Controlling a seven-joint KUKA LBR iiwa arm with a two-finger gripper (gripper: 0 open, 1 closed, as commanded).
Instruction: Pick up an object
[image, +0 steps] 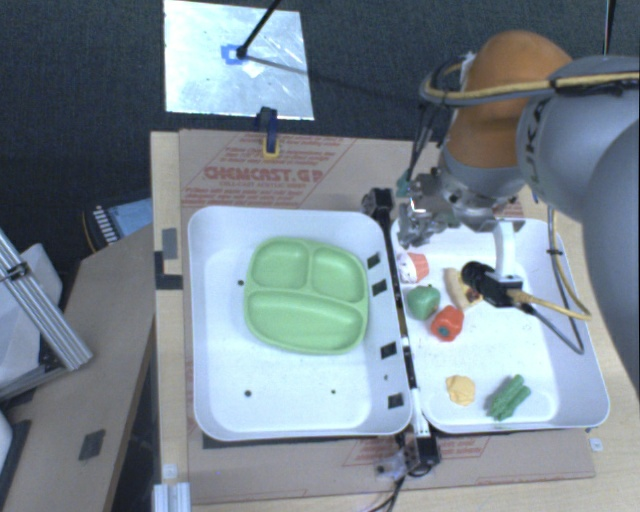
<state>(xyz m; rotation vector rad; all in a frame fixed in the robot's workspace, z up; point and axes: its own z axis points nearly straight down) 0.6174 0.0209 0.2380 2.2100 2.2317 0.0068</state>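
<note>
Reaching in from the right, hand (418, 222) hangs above right bin (575, 395).

Green tray (305, 298); white bins (215, 400); orange band (505, 65).

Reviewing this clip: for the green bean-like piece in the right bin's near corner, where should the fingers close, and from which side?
Grip the green bean piece across its narrow width at mid-length, coming straight down from above. It lies flat and slanted, with bare floor on both long sides; the yellow piece lies apart to its left, so it probably won't interfere.
</note>
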